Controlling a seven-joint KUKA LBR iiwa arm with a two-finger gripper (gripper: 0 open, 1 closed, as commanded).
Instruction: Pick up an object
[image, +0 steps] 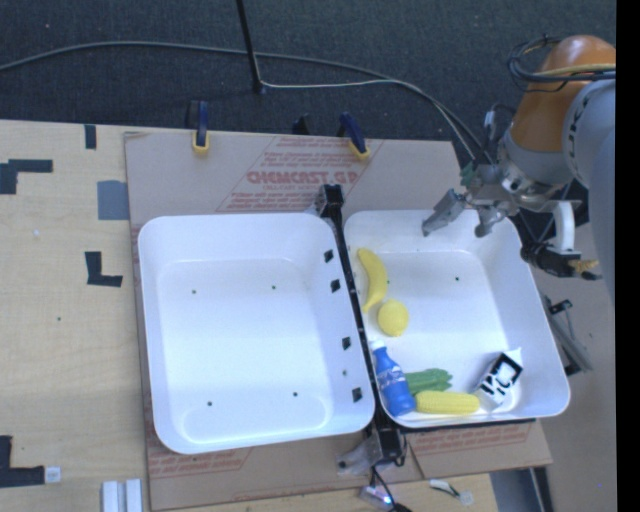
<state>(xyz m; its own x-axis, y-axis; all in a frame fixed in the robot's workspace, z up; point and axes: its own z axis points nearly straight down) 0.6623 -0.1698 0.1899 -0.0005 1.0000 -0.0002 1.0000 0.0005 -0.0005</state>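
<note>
So nothing's been picked up yet, as far as I can tell from where I'm standing. The gripper (462, 222) is hanging over the far edge of the right bin (455, 275), fingers spread apart with nothing between them. It's hovering, not touching any of the stuff.

All the candidates are sitting in that right bin. A banana (373, 277) is lying along the bin's left wall, and a yellow lemon (393, 319) is sitting just beside the banana's near end. Closer to the bin's near edge, a small blue bottle (391, 381) is lying against the left wall, with something green (429, 380) just next to it (can't tell what it is) and another long yellow piece (447, 402), maybe corn or a second banana, right along the near rim. A little black and white block (499, 376) is sitting in the near right corner. The left bin (240, 330) is lying just beside the right one.

My read: basically the whole job is still ahead, meaning descending, closing and lifting. The banana and lemon are looking like the nearest grabs, but that's a guess.
</note>
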